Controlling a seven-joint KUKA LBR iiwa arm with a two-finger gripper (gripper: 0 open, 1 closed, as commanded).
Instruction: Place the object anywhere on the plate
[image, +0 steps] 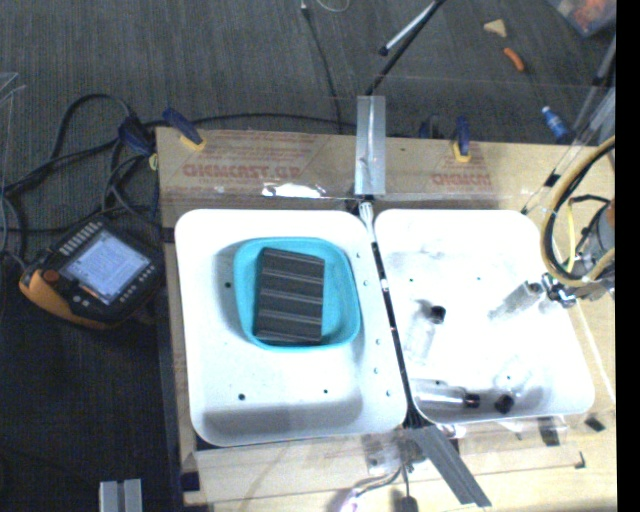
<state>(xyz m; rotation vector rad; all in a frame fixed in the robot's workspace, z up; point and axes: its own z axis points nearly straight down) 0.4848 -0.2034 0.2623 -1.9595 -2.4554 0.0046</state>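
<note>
A dark grey ribbed block (290, 294) lies flat on the blue plate (343, 300) in the left bin (200, 330), near the plate's middle, with blue rim showing all around it. At the right bin's right edge, part of the arm's end with yellow and black cables (572, 235) reaches in. What looks like the gripper (556, 292) hangs over that bin's right rim, far from the plate and the block. Nothing is seen in it.
The right bin (470, 250) holds several small clear pieces with dark ends (435, 313), mostly along its front wall (487, 401) and near the gripper. A teach pendant (95, 272) lies on the floor to the left. A metal post (371, 150) stands behind the bins.
</note>
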